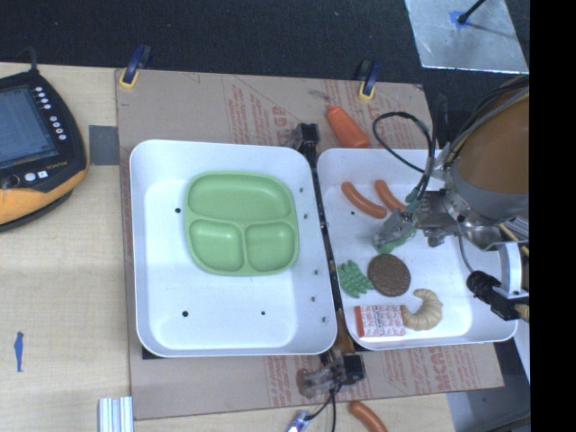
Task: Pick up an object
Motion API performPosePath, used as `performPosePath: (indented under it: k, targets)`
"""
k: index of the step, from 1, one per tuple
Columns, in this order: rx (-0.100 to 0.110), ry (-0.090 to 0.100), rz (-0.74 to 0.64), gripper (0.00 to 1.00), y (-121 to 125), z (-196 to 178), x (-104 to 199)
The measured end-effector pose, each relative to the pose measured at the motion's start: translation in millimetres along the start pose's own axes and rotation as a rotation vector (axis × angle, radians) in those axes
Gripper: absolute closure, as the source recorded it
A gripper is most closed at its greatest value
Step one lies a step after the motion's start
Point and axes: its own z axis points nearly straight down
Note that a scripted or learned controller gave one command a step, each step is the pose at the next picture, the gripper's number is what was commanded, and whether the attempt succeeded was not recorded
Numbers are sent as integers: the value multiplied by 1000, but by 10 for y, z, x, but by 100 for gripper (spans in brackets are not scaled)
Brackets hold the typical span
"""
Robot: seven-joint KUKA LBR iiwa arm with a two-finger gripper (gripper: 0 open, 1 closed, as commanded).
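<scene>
On the counter (63, 277) there's a big brown cardboard sheet (225, 106) with 2 shallow white bins sitting side by side on it. The left bin (162, 322) holds just a green divided plate (241, 221) with 3 compartments, sitting toward the far half. The right bin (468, 327) has all the small stuff. The arm (490, 151), grey with that orange band, comes in from the right and hangs over the bin's far-right part. Its gripper (392, 235) is low over the middle of the right bin, just above the round brown cookie (389, 274), with 2 sausages (364, 200) just behind it. Honestly can't tell if the gripper is open or closed from this angle, and nothing is visibly between its tips. Near the front edge there's a croissant (424, 309) beside a red and white packet (380, 319), and a small green leafy piece (354, 278) sits touching the cookie's left side. Off to the far left of the counter sits an orange and grey teach pendant (36, 147).
</scene>
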Motion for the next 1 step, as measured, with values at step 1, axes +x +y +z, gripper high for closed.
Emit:
performPosePath:
  k: [1]
  targets:
    - [2,-2,-1,0,252,1148,-21]
